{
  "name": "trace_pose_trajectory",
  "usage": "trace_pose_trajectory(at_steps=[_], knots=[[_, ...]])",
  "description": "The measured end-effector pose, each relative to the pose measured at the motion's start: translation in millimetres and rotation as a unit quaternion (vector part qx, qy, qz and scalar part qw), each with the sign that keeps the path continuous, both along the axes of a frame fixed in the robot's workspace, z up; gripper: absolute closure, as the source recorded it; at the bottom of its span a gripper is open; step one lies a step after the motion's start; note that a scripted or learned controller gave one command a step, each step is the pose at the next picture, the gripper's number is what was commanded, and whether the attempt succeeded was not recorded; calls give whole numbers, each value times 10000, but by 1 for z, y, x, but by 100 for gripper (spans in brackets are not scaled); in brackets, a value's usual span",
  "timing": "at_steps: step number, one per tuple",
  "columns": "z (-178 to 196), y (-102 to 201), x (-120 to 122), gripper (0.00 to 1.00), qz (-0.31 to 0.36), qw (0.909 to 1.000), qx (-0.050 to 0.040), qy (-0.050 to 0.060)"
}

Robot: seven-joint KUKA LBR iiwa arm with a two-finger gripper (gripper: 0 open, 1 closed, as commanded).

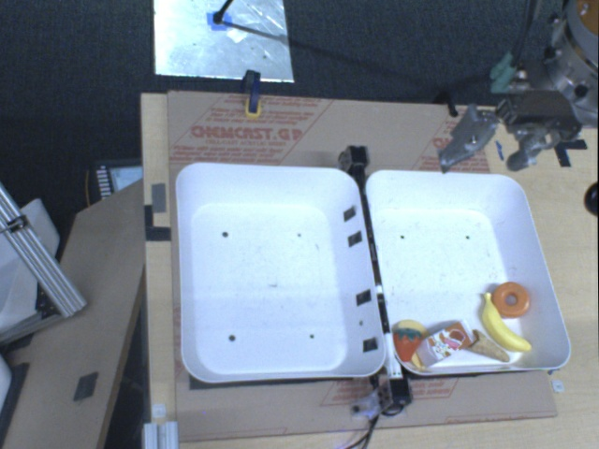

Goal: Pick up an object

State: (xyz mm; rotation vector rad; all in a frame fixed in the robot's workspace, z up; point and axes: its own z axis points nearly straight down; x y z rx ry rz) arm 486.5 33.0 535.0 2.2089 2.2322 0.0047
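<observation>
Several small items lie in the near corner of the right bin (440, 204): a yellow banana (500, 325), an orange ring like a doughnut (511, 298), a red and white packet (443, 343), a round orange and red fruit (407, 337) and a brown cone-shaped piece (489, 347). My gripper (494, 148) hangs above the far edge of the right bin, well away from these items. Its two grey fingers (465, 143) are spread apart with nothing between them.
The left bin (267, 269) sits beside the right one, joined by a black clamp strip (360, 241). A shiny metal sheet (223, 24) lies at the back. An aluminium frame (33, 260) stands at the left.
</observation>
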Motion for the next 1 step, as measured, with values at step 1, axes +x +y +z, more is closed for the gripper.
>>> trace_pose_trajectory(at_steps=[1], knots=[[0,57,0,0,-5,10000,3,0]])
